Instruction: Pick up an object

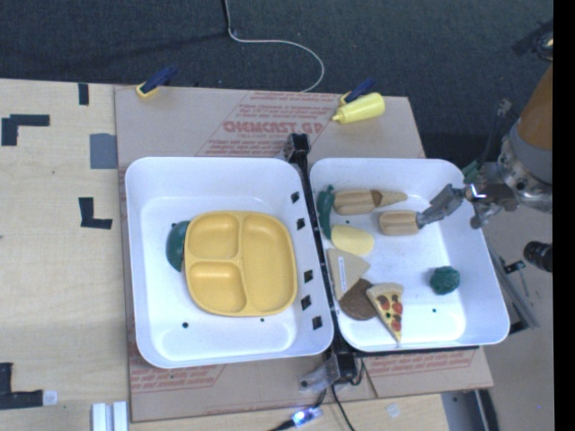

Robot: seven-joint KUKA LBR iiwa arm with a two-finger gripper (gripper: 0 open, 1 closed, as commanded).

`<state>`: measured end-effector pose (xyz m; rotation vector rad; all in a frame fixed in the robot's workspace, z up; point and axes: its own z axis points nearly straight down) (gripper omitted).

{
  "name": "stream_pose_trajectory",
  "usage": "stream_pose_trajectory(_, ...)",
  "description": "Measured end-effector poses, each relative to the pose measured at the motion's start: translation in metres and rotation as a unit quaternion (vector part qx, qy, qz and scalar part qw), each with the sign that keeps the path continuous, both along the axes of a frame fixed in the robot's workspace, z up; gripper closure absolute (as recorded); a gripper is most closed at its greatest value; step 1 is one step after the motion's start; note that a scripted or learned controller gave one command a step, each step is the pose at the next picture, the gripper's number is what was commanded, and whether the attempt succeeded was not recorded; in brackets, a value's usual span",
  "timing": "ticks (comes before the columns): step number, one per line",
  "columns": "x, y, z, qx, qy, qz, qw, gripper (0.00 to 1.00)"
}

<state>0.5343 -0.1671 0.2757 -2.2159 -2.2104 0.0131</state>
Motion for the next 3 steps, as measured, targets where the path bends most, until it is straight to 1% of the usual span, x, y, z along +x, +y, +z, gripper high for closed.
stream_pose_trajectory(1,0.002,0.000,0.007,-0.0013,-0.006,0.002,1.0000,0.00)
stream_pose_trajectory(2,0.004,0.009,-0.054,-0.0005,-0.004,0.002,1.0000,0.00)
stream_pose_trajectory(3,0.006,0.000,-0.111,-0.0008,-0.004,0.002,1.0000,0.00)
